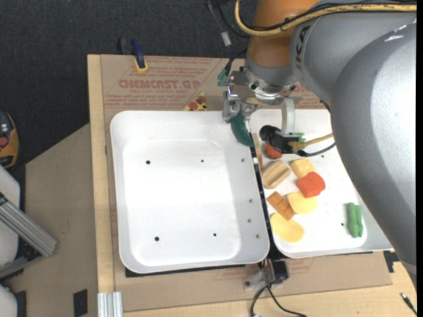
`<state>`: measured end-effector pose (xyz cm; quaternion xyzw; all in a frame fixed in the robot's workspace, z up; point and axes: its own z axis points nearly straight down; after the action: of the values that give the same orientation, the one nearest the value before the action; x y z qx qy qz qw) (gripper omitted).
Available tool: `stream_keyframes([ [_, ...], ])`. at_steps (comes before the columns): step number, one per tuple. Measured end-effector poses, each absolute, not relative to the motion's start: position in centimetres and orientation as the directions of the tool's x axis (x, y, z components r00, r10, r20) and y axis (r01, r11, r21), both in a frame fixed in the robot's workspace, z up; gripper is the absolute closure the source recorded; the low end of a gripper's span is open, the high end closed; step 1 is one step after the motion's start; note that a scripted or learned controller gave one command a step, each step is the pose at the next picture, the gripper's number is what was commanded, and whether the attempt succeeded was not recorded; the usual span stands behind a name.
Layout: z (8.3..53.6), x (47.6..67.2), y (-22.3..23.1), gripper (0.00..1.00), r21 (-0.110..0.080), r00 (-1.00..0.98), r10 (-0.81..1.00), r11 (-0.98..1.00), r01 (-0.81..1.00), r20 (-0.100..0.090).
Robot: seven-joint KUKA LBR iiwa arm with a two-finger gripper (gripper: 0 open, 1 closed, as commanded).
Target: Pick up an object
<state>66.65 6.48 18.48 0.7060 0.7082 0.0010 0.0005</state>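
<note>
View from above, at a slant, of a bench (165,78) carrying two shallow white bins side by side. My arm reaches in from the right and its claw (234,111) hangs over the far end of the ridge where the two bins meet.

A slim teal object (242,134) sits directly under the claw, touching its tip and slanting down toward the right bin. This is the thing I take to be the pick. I cannot tell whether the claw is wide, narrow or actually gripping it. The angle hides that.

What could go wrong: if the teal object is caught only by its upper end, I judge it could swing or slip out on a lift and drop onto the ridge between the bins. The claw is also close to both bin walls, so a low or skewed move could strike a rim and shift a bin.

The left bin (178,197) has a bare white floor marked by four small dark dots. The right bin (330,230) holds a loose cluster near its left wall — a tan block (275,174), a red-orange piece (310,185), a brown waffle-like piece (281,206) and a yellow piece (289,230). A green piece (355,220) lies apart, nearer the right side.
</note>
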Motion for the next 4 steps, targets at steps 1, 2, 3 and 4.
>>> stream_keyframes([
  [1,18.5,59.2,7.9,1.00,-0.008,0.000,1.000,0.000,1.000,0.001],
  [2,19.8,65.1,15.6,1.00,0.006,-0.007,1.000,0.007,1.000,0.004],
  [3,8.0,59.0,14.1,1.00,-0.006,0.002,1.000,-0.002,1.000,0.000],
  [4,8.5,59.3,14.1,0.00,0.000,0.001,1.000,-0.001,1.000,0.000],
])
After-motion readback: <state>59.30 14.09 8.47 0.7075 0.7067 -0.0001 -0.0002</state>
